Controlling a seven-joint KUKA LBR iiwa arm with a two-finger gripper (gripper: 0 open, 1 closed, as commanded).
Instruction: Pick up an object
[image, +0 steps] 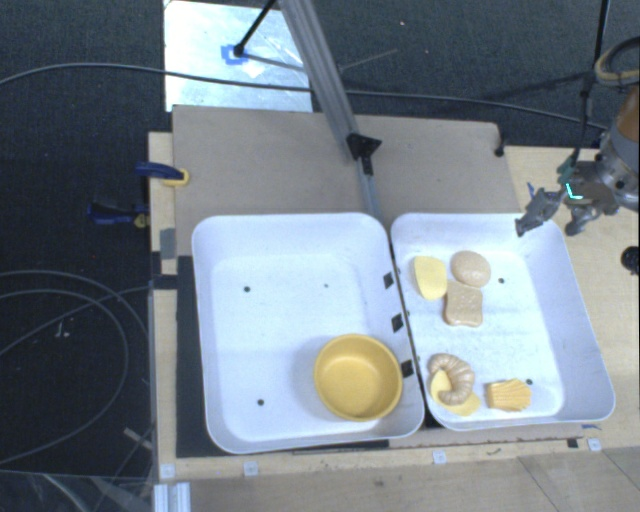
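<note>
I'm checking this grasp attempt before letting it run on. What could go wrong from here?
1. The pale yellow piece, round bun and tan cracker touch one another, so a grasp may catch two or nudge neighbours.
2. The croissant lies on a yellow slice; lifting one could drag the other.
3. The gripper hangs near the right bin's rim, risking contact when descending.
</note>
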